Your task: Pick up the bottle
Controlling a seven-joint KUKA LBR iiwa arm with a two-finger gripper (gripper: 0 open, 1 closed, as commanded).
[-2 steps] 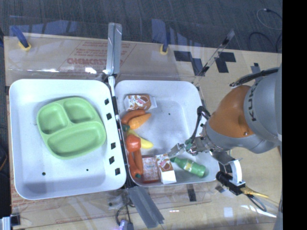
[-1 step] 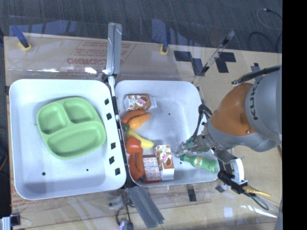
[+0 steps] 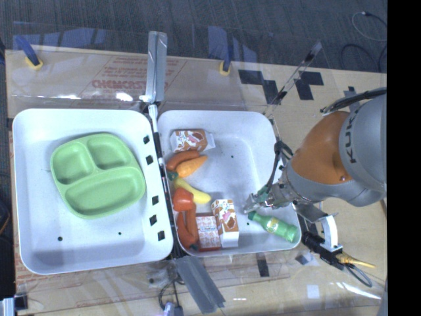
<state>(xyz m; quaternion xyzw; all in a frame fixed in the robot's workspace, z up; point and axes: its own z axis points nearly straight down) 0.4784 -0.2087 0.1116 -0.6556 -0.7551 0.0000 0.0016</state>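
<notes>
The green bottle lies on its side at the lower right of the right bin, its neck pointing up-left toward the gripper, which sits just beside the cap; whether its jaws are open or closed cannot be told. Along that bin's left side lie a small printed carton, an orange carrot, a yellow piece, red toy foods and two more cartons; their print is too small to read. The left bin holds a green divided plate. Faint red lettering on the board above is unreadable.
</notes>
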